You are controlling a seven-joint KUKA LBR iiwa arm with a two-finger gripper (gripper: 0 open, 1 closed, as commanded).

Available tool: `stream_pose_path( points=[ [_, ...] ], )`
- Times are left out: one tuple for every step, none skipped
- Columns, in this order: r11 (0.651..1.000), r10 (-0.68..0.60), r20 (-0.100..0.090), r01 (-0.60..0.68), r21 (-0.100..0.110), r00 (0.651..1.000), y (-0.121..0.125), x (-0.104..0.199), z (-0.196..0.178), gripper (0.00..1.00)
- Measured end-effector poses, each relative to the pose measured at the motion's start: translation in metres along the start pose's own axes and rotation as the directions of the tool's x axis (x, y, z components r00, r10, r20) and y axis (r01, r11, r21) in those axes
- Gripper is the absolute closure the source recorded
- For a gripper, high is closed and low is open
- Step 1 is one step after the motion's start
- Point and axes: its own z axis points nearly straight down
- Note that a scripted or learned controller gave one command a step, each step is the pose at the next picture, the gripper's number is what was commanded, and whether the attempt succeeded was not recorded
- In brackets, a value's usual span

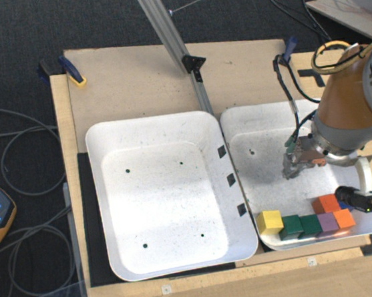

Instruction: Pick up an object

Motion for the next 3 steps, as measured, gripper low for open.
stream_pose_path(
  points=[
    [1.000, -0.001, 0.003, 0.001, -0.004, 1.000, 0.003, -0.002, -0.043, 1.00],
    [1.000, -0.003, 0.003, 0.003, -0.006, 1.000, 0.013, 0.005, -0.099, 1.00],
    [1.000, -0.002, 0.003, 0.002, -0.007, 1.000, 0.014, 0.005, -0.153, 1.00]
  ],
)
